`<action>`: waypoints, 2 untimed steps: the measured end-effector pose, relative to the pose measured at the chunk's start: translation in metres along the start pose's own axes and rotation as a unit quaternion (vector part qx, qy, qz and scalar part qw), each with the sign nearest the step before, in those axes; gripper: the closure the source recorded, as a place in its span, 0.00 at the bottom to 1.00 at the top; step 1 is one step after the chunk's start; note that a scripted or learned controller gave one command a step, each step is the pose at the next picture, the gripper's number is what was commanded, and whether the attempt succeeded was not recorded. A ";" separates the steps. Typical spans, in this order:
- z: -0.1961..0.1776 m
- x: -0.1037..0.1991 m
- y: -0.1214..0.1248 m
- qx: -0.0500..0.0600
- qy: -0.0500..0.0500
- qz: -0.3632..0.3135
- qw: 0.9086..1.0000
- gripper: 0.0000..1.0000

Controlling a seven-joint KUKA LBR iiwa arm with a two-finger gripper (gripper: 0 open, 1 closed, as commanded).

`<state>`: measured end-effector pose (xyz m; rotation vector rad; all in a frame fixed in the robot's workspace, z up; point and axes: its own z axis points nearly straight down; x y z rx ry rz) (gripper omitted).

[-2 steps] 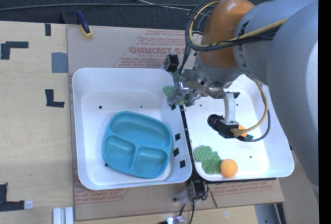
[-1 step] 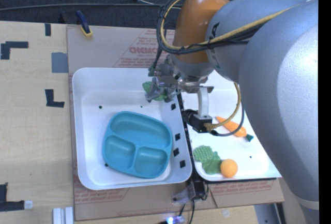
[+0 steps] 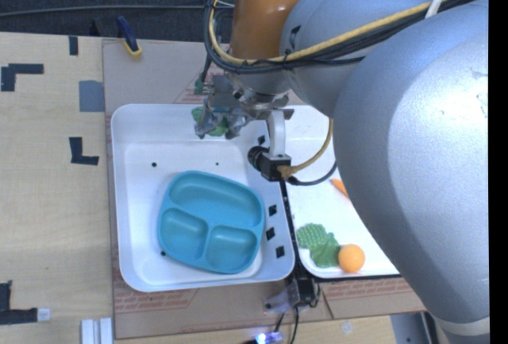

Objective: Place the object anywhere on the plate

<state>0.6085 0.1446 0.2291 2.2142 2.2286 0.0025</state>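
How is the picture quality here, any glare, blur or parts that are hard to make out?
In the camera view, lighting is even and soft; the blue plate is sharp with faint sheen, the left bin bright white but not blown out. The arm's grey shell looms close, slightly soft, and blocks much of the right bin. The gripper sits in cluttered shadow with something green, too small to resolve.

Blue plate (image 3: 210, 222) looking like smooth, semi-gloss plastic; white bins (image 3: 131, 175) also smooth plastic. Table (image 3: 48, 199) showing matt light wood grain. Arm (image 3: 421, 112) shell looking smooth w/ satin grey finish, orange band (image 3: 266, 1) glossy.
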 end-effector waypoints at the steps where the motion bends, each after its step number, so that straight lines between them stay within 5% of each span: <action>1: 0.016 0.028 0.019 0.001 -0.001 0.002 1.000 1.00; 2: 0.015 0.027 0.019 0.001 -0.002 0.002 1.000 0.00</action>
